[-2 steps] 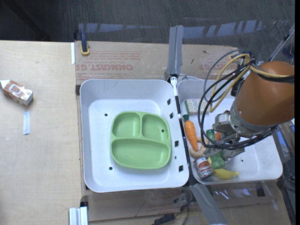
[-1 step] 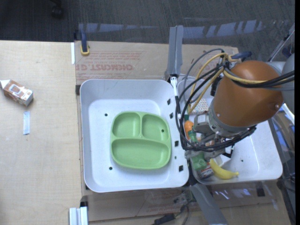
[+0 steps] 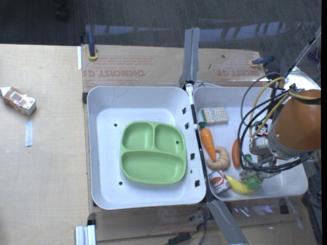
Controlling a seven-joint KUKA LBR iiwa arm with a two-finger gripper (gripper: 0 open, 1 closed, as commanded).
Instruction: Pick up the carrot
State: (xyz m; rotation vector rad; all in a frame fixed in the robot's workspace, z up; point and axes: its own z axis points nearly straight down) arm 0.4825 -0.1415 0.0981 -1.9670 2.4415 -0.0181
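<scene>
Nearest the camera, along the front edge of the right-hand shallow white bin (image 3: 301, 188), lie a small red-and-white can (image 3: 218, 182) and a yellow plastic banana (image 3: 240, 186). Reading left to right: a small printed carton (image 3: 19, 100) rests near the left edge of the wooden bench (image 3: 41, 188); the left-hand white bin (image 3: 97, 137) carries a green three-compartment plastic tray (image 3: 153, 153). In the right-hand bin, the small orange toy carrot with green top (image 3: 206, 140) lies along the left wall, green end toward the back edge, tip touching a tan ring-shaped pastry (image 3: 218, 157). A speckled sponge block (image 3: 215, 115) sits behind it.

My gripper (image 3: 254, 175) hangs over the front of that bin, beside the banana; I cannot tell its finger state.

Judgement: the carrot is probably light, rigid and smooth. Grip across the thick mid-body, clear of the wall and the pastry.
</scene>
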